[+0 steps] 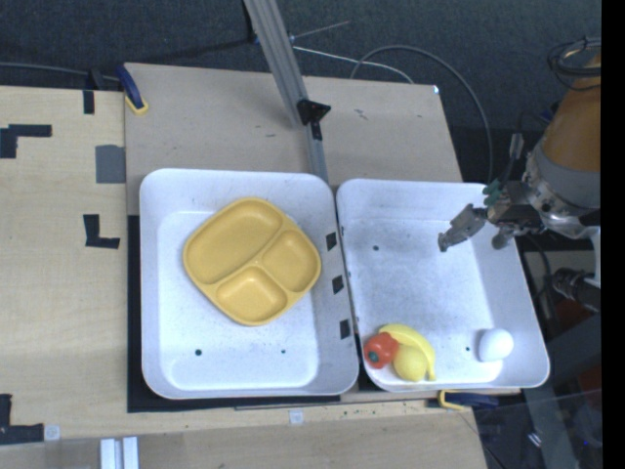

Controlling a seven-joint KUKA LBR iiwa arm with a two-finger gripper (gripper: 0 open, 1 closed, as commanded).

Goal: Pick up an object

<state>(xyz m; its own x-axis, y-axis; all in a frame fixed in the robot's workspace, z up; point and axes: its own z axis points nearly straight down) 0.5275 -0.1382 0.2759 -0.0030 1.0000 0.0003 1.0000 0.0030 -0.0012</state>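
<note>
Hovering above the upper right part of the right bin [444,195], at about two o'clock from that bin's middle, the gripper [479,225] is seen with one dark finger reaching toward the left, and nothing is seen between its fingers; whether the fingers are apart or together cannot be told from this slanted view. The candidate objects are gathered along the bin's near edge: a yellow banana-like toy [414,352] and a small red-orange toy [381,350] lie touching each other at about seven o'clock from the bin's middle, and a white ball [494,344] rests alone near the five o'clock corner, well apart from the pair. A yellow divided plate [252,260] is lying in the left bin [161,262]. No grasp is judged to have been begun yet; the step in hand is taken to be the choice of a target and the approach. The white ball is judged the cleaner target, since it stands free of neighbours, though it could roll away if touched off centre and the bin wall beside it leaves little room. For a good grasp, the gripper should be brought directly above the chosen object, the fingers should be set to straddle it, and the descent should be kept vertical.
</note>
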